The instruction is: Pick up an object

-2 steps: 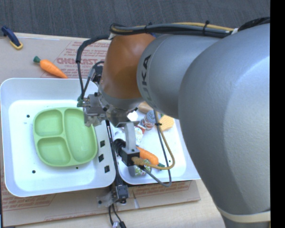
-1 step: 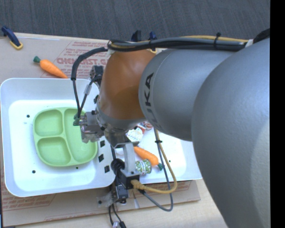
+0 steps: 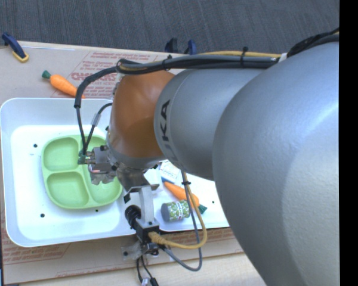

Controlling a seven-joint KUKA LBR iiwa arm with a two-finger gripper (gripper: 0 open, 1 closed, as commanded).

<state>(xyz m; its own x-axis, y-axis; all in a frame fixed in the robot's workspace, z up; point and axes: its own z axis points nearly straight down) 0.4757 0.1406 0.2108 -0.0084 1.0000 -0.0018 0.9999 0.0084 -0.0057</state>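
green tray, orange carrot, white bin

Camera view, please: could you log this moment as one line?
gripper: over green divided plate, fingers unclear | plate: in left bin | toy carrot, small can: right bin | holding: nothing seen

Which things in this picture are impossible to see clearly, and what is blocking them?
- Pincer: hidden in the camera view below the arm's orange band.
- Right bin: mostly covered by the arm.
- Green plate: right edge hidden by the wrist.
- Small jar: label too small to read.
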